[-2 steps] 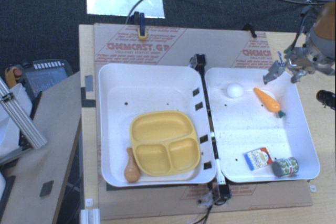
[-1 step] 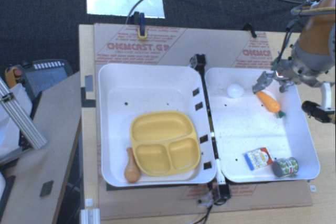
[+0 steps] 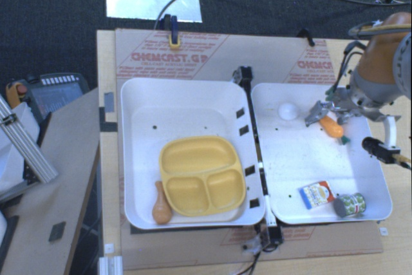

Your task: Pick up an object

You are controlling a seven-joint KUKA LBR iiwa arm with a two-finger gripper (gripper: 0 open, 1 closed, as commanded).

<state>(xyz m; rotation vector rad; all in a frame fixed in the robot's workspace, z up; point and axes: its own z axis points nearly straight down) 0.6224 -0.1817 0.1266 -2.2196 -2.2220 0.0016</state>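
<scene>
- Camera view: pincer point(image 3: 329, 118) sits low over the right bin point(image 3: 360, 170), upper right part, arm coming in from the right with the orange band above the wrist.
- Fingers look spread apart, straddling an orange carrot-like toy point(image 3: 333, 127); the toy lies partly under them, touching or nearly so. Cannot confirm a clamp on it, so I don't call it held.
- Placement reads as a grasp attempt: pincer lined up over the nearest small item, which looks like the chosen target.
- Carrot toy: short, orange, tapered, small green bit at its lower right end, lying tilted on the bin floor.
- White ball point(image 3: 288, 111) rests just left of the pincer, apart from it, near the bin's top edge.
- Small carton point(image 3: 317, 194) with red and blue print lies flat at the bin's bottom, just beside a green-labelled can point(image 3: 349, 205) on its side.
- Left bin point(image 3: 138, 138) holds a yellow divided tray point(image 3: 202, 174), three compartments, nothing seen in them.
- Tan wooden pear-shaped piece point(image 3: 161, 204) lies touching the tray's lower left edge.
- Both bins sit side by side on a cardboard sheet point(image 3: 212, 51), probably to keep them level and together.
</scene>
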